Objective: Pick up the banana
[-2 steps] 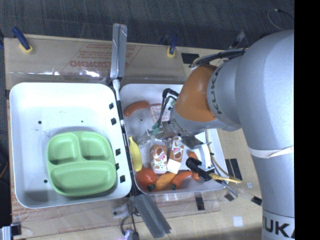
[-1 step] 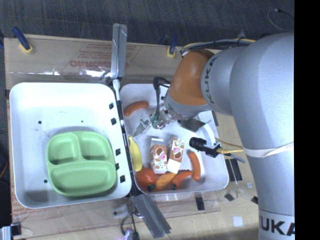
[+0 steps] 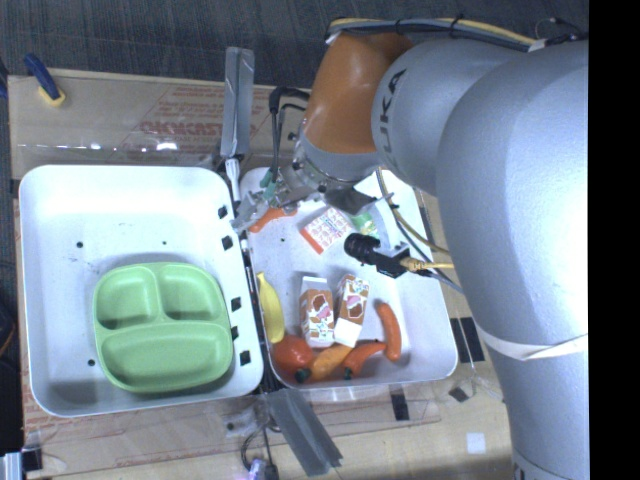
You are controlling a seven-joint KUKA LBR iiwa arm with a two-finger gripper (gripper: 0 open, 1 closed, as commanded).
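progress: not begun | banana (image 3: 270,309) lies at right bin's (image 3: 432,340) left wall, ungrasped | pincer (image 3: 272,200) low at bin's far-left corner, aperture: cannot tell | left: reach, grasp, lift

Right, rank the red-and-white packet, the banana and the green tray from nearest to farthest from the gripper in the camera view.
1. Red-and-white packet: right bin, just below and right of the gripper.
2. Banana: right bin, along its left wall, farther toward the near edge.
3. Green tray: left bin, across the divide, farthest away.
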